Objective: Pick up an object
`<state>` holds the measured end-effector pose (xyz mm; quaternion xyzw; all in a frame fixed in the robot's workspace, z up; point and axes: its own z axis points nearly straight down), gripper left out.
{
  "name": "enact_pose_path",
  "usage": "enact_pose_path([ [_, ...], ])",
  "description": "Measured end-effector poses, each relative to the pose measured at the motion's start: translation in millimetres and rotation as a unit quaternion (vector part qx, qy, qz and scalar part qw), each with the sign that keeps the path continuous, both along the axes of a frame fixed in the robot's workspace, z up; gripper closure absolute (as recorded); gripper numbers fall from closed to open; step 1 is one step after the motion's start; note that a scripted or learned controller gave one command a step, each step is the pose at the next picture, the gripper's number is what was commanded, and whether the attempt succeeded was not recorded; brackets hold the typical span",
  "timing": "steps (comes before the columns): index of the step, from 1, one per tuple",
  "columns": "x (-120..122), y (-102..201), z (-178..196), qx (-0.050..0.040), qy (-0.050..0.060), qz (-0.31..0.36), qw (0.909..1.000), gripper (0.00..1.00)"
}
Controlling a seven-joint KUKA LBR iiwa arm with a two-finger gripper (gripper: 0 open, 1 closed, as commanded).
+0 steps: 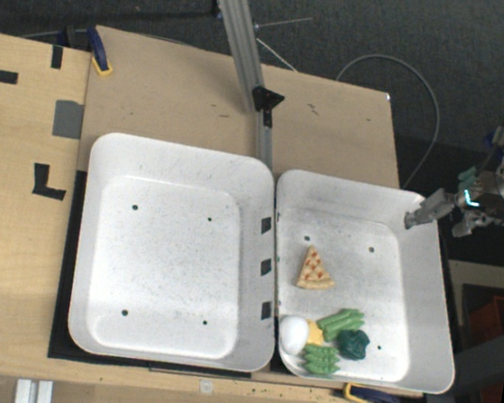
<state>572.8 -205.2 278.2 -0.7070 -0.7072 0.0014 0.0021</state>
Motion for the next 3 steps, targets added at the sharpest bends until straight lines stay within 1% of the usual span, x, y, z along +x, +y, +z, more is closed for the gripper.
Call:
enact_pose_path([
  [1,0.8,0.1,2.4,-0.0007,-0.002,0.001,1.0,0.0],
  [2,-1.7,1.6,-62.1,0.0001,0.001,0.0,1.0,0.0],
  [3,-3.0,10.7,-110.1,0.0,0.001,0.001,1.0,0.0],
])
